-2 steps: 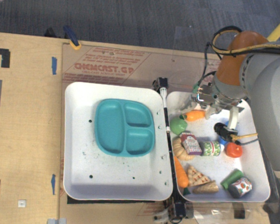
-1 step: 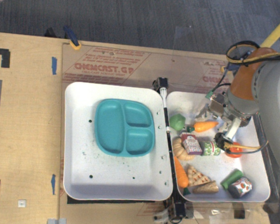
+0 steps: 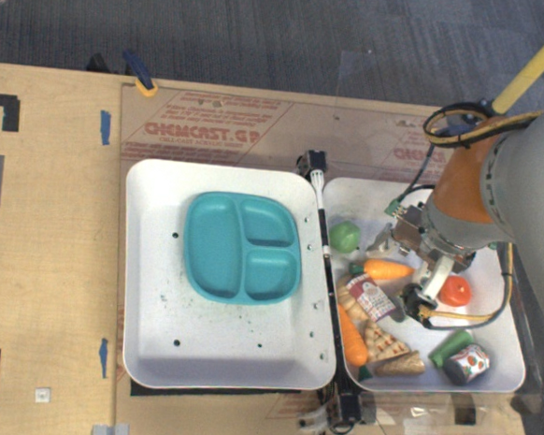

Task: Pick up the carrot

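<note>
Pincer (image 3: 394, 242) on the grey KUKA arm (image 3: 500, 183) hangs over the right bin, just above the carrot; whether it is open or closed cannot be told from this angle. One sheet of brown cardboard (image 3: 260, 127) lies under both bins. Its red print seems to read "CHEMCAST GP", and a smaller line above that is too faint to read. Two shallow white bins sit side by side. The left bin (image 3: 142, 324) holds one teal plate (image 3: 241, 247) divided into three compartments. The right bin (image 3: 508, 376) holds nine small items. One packet (image 3: 371, 299) has a maroon-and-white label whose writing is too small to make out. One carrot (image 3: 387, 270) lies crosswise near the bin's middle, between the green ball and the packet. A second orange carrot-like piece (image 3: 353, 340) lies along the left wall. Also there are one waffle-patterned tan piece (image 3: 386, 343), one tan wedge (image 3: 399, 365), one green block (image 3: 451, 346), one red ball (image 3: 456, 291), one green ball (image 3: 345, 235), and one red, white and green cube (image 3: 468, 364).
</note>
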Motion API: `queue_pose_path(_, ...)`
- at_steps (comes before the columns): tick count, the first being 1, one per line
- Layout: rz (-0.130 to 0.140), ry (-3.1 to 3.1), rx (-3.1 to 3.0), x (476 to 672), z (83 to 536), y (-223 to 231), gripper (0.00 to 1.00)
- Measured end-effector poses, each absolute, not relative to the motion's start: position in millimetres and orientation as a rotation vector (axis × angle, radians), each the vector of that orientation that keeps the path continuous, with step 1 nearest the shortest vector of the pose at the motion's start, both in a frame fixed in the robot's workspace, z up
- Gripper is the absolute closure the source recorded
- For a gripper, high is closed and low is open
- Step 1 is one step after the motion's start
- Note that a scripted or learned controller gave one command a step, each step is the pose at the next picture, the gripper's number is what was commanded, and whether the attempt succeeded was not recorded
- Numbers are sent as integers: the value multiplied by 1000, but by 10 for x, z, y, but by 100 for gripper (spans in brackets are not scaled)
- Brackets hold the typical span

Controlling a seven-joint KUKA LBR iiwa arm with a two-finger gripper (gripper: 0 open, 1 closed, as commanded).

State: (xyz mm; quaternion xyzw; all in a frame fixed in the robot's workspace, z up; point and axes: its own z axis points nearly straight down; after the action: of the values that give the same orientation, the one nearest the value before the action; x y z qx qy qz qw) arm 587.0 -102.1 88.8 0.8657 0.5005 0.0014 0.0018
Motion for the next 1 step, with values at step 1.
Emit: queue_pose_path(1,18,1049,2954,5347,895,-1122,0)
